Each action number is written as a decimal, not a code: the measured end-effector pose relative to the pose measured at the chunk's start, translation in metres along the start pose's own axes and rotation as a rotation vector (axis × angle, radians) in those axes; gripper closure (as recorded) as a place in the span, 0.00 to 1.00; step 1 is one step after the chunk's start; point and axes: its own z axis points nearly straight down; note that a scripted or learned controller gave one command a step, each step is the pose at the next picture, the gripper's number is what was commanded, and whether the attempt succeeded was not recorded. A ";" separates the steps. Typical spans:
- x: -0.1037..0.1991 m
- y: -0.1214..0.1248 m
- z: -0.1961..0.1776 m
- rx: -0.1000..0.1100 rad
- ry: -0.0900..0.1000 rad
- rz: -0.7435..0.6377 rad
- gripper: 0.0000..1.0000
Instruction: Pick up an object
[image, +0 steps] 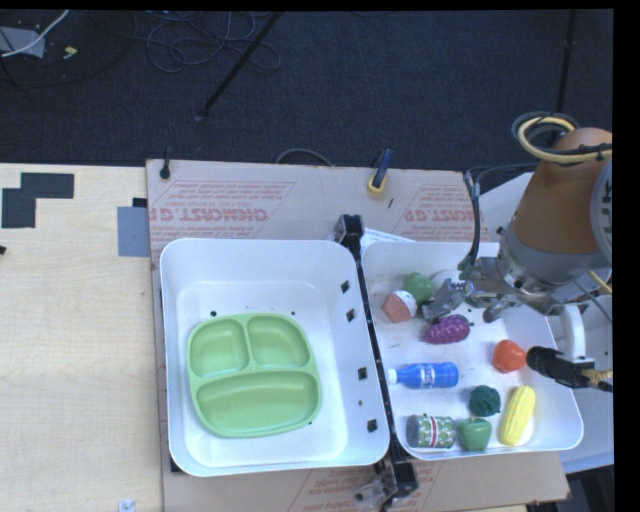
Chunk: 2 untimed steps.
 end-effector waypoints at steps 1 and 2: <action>0.008 0.005 0.060 0.005 0.001 -0.001 0.00; 0.009 0.003 0.114 0.005 0.001 0.000 0.00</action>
